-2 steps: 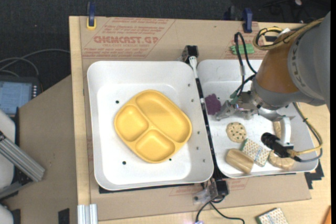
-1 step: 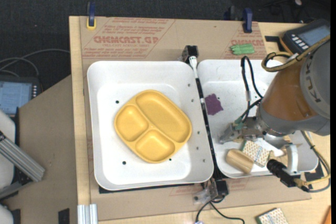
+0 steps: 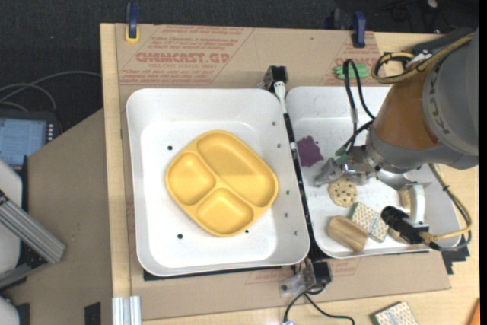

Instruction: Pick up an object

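Two white bins [image 3: 144, 164]: gripper [image 3: 335, 167] low beside the purple piece [image 3: 308, 151], reaching; whether it's spread, I can't tell.

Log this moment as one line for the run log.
gripper: low in right bin, above cookie, beside purple piece | held: nothing seen | left bin: yellow tray

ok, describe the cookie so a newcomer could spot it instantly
Look in the right bin, just below the gripper. The cookie is a small round tan disc with dark specks; the purple piece and the tan block nearby aren't round.
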Controlling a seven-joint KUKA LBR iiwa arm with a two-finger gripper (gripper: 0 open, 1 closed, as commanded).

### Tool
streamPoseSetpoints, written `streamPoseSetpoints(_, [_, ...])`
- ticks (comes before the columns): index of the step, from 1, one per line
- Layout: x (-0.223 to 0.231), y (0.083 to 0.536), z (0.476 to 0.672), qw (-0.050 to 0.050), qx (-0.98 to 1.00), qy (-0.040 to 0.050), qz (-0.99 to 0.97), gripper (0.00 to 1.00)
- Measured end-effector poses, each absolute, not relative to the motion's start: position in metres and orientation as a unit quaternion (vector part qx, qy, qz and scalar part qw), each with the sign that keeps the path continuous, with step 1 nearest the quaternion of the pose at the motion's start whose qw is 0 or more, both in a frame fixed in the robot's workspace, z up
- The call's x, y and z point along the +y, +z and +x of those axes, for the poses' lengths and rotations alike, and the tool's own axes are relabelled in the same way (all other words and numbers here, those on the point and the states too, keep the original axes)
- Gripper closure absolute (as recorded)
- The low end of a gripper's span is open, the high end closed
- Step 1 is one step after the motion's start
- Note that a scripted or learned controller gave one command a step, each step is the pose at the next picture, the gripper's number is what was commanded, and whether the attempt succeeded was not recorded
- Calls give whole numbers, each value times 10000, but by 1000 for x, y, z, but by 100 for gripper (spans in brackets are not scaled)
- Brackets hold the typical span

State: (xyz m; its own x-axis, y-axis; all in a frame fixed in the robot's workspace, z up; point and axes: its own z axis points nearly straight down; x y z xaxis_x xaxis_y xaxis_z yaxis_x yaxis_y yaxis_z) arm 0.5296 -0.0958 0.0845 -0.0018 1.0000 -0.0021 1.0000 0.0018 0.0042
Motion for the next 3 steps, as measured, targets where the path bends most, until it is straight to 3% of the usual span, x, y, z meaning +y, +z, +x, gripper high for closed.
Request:
streamPoseSetpoints(1, [-96,95,528,28,7073,6,7069,100])
streamPoseSetpoints(2, [-96,94,528,24,7072,3,7070,0])
streamPoseSetpoints(3, [-91,84,581,24,7079,11,7063,0])
